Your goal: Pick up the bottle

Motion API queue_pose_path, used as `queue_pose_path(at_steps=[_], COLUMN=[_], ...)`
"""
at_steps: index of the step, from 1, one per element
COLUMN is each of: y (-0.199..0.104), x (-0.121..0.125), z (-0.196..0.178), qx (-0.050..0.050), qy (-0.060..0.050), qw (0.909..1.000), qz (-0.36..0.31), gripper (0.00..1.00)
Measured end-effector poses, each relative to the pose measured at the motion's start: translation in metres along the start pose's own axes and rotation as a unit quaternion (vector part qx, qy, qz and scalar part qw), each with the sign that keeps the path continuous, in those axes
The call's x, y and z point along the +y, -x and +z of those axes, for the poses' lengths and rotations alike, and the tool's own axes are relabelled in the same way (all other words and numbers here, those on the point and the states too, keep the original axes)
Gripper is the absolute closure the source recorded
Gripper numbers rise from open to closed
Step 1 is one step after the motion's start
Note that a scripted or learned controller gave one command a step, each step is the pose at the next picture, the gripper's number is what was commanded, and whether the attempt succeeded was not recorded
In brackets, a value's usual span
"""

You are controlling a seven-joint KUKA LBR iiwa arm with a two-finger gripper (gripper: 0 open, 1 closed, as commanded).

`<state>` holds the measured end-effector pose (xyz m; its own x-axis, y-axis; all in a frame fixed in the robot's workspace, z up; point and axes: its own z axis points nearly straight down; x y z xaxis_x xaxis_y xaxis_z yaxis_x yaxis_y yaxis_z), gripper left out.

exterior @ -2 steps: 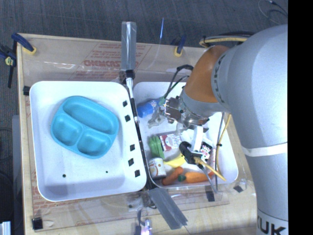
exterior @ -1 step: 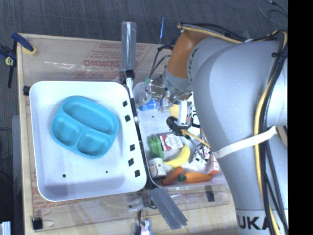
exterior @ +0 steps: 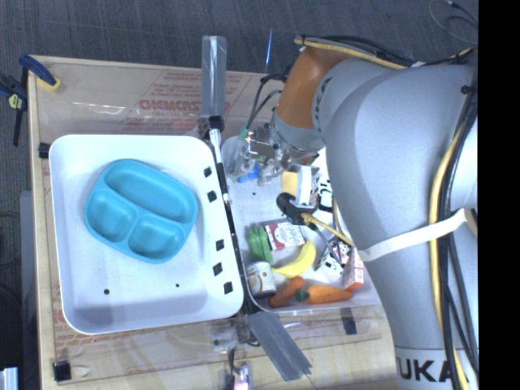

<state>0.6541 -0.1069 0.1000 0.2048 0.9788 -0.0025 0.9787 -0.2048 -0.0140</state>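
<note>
The bottle (exterior: pixel 234 154), a clear one as far as I can judge, lies at the far end of the right bin (exterior: pixel 240 210) with the gripper (exterior: pixel 262 159) just beside it, so this looks like the reach-in step, and next the gripper must settle over the bottle.

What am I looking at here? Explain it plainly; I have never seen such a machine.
This is one picture, taken by a fixed camera above a bench and looking down at a slant. The big grey shape is a robot arm with an orange band above its wrist, reaching in from the right. Its tool hangs over the far end of the right bin. That bin holds a jumble of items, among them a banana, a carrot and a small can. The left bin holds a blue divided plate. Whether the tool holds anything cannot be seen.
</note>
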Motion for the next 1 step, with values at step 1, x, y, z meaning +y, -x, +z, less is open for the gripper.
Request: queue_pose_path(at_steps=[1], y=[-0.0677], x=[-0.0127], z=[-0.0928], qx=[0.001], qy=[0.006], qw=[0.9997], qz=[-0.024], gripper=[1.00])
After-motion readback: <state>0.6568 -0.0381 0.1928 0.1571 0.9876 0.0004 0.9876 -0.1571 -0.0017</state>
